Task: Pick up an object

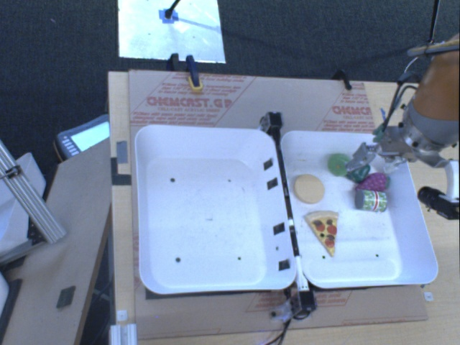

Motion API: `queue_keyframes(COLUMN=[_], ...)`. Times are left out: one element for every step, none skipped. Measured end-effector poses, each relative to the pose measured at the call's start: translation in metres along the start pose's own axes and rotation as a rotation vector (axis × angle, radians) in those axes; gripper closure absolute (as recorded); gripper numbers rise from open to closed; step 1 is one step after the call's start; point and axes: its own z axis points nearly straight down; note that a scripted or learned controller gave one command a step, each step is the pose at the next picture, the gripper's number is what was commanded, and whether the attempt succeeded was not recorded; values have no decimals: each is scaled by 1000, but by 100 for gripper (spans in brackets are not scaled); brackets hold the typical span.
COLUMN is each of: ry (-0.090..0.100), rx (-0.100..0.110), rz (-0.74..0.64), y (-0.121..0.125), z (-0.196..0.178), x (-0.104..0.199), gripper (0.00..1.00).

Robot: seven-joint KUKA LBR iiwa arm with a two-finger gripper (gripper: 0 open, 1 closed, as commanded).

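We see the end effector reaching into the right bin from the right, its grey fingers low over the cluster of small things near that bin's far side. We cannot tell whether the fingers are spread or closed, since they blur into the objects beneath them, and nothing is plainly gripped between them. The arm is cut off by the picture's right edge, so we make out just its orange band and grey wrist.

Taking the round tan disc as our landmark: the green lump sits to its right and a little farther back, partly covered by the fingers. The magenta object lies farther right, its top hidden under the end effector, its shape hard to read. Just in front of that lies a small can on its side. The pizza slice toy lies just nearer the camera than the disc. The left bin lies left of the disc, on the desk.
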Motion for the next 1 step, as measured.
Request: queue_keyframes(ry=[-3], rx=[-22], rz=[-7], y=[55], z=[-241], x=[54], gripper=[0])
